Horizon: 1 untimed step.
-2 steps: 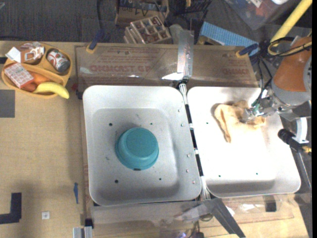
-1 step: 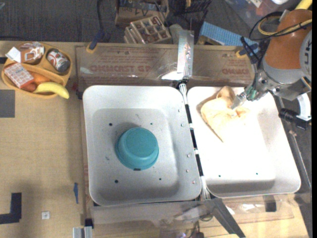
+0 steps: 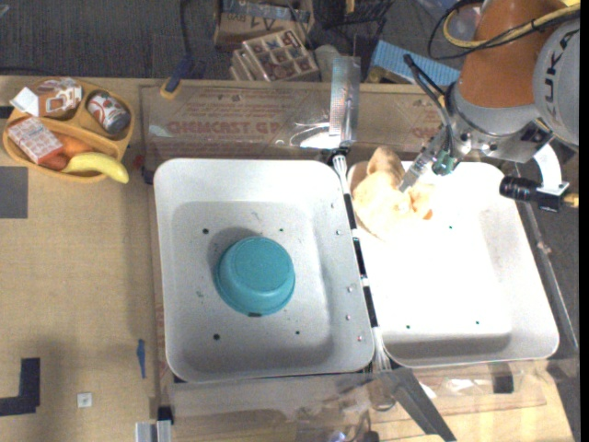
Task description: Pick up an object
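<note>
Reaching in from the right, the end effector [image 3: 416,177] hangs over the far left corner of the right bin [image 3: 497,339], its thin tip pointing down and left at a pale, cream-and-orange soft object [image 3: 382,201]; whether its fingers are spread or closed cannot be told, and nothing is clearly seen between them. Behind it rises the grey arm [image 3: 515,109] with its orange band [image 3: 511,35]. On the tabletop [image 3: 74,293] the left bin [image 3: 184,201] sits edge to edge with the right one. A teal bowl [image 3: 256,275] lies upside down near the middle of the left bin. The pale object rests against the right bin's left wall, at its far corner. At the tabletop's far left corner, a yellow tray [image 3: 18,141] holds a banana [image 3: 98,165] and small packets.
</note>
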{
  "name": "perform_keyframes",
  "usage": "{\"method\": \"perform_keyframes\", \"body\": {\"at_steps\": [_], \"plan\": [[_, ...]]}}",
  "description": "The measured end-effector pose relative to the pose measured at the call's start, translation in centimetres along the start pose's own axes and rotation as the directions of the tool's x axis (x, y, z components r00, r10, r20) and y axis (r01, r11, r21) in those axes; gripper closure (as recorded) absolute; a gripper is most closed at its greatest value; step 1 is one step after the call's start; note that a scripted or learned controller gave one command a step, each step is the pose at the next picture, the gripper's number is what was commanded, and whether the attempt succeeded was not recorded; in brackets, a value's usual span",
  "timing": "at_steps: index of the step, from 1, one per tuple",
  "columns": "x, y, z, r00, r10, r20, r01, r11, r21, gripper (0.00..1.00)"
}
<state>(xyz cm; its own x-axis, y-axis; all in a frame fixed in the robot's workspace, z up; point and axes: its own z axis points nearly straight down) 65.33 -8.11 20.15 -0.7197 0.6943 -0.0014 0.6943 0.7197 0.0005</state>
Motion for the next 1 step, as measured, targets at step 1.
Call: {"method": "perform_keyframes", "body": {"at_steps": [1], "plan": [[-0.15, -0.07, -0.80, 1.000, 0.003, 0.001, -0.003, 1.000, -0.001, 1.00]]}}
